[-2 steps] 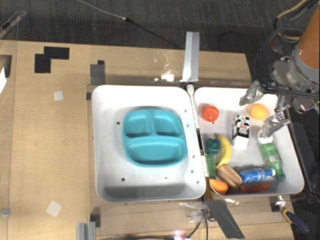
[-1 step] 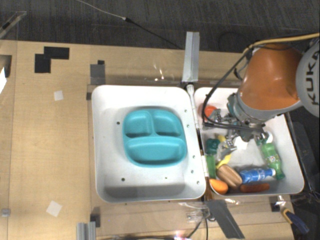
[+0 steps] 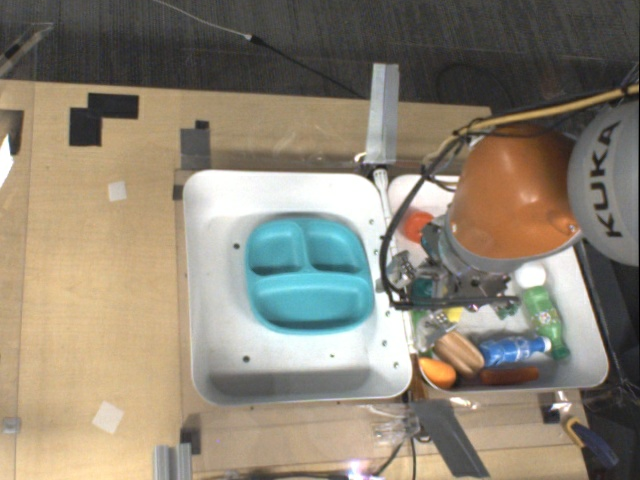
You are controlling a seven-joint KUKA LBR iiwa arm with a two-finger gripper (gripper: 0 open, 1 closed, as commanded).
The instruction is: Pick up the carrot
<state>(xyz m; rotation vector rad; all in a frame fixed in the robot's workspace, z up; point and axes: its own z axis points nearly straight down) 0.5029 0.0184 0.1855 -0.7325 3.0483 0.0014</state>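
The grey arm (image 3: 600, 183) reaches in from the right, its orange band (image 3: 515, 198) hanging over the right white bin (image 3: 590, 353). Below the band, the pincer (image 3: 440, 293) sits low in the left part of that bin, close to the wall shared with the left bin; it is a dark cluster of metal and cables seen from above, and whether it is wide or narrow cannot be told, nor whether anything sits within it.

The carrot (image 3: 437, 371), an orange rounded piece, lies in the near left corner of the right bin, just below the pincer and apart from it. Just beside it rests a tan bread-like roll (image 3: 459, 349), then a blue bottle (image 3: 515, 349) lying on its side, with a dark red item (image 3: 512, 375) along the near wall. A green bottle (image 3: 543, 313) lies toward the right side. A red-orange object (image 3: 416, 226) shows at the far left of the bin, partly hidden by the arm.

The left white bin (image 3: 215, 348) holds a teal divided plate (image 3: 305, 273) with three compartments. Both bins rest on the light wooden table (image 3: 90, 298).
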